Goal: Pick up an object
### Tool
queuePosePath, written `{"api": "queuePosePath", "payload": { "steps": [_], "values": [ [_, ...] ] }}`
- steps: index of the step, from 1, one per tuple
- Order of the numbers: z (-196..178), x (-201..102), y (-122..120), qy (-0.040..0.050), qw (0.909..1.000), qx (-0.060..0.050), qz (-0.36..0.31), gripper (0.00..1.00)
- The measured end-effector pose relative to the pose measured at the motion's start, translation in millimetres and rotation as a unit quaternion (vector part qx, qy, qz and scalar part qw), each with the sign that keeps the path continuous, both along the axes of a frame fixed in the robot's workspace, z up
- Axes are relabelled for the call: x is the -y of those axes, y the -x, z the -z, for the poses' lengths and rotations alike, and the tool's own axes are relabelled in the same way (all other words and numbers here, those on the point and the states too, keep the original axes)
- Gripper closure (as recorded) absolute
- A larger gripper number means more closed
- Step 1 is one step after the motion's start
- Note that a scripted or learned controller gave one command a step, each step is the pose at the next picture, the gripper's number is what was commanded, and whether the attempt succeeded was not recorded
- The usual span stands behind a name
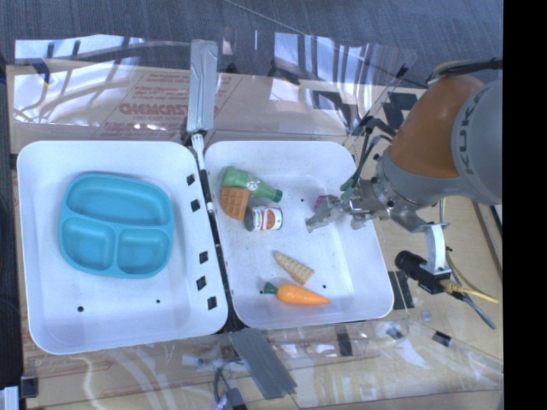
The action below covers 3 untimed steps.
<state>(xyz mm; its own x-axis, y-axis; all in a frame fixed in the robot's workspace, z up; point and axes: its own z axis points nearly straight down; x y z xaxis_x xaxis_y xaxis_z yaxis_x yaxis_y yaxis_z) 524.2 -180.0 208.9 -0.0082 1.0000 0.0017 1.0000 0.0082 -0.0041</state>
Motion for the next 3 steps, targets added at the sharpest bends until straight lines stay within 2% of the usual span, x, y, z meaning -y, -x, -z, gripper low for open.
{"api": "queuePosePath", "payload": {
  "steps": [1,2,3],
  "values": [
    [55,-62,-87,0.0,1.0,-0.001,-0.002,0.0],
    [118,-87,-41,0.0004,1.0,0.0,0.0,0.0],
    [108,-87,-41,0.0004,1.0,-0.001,-0.002,1.0]
  ]
}}
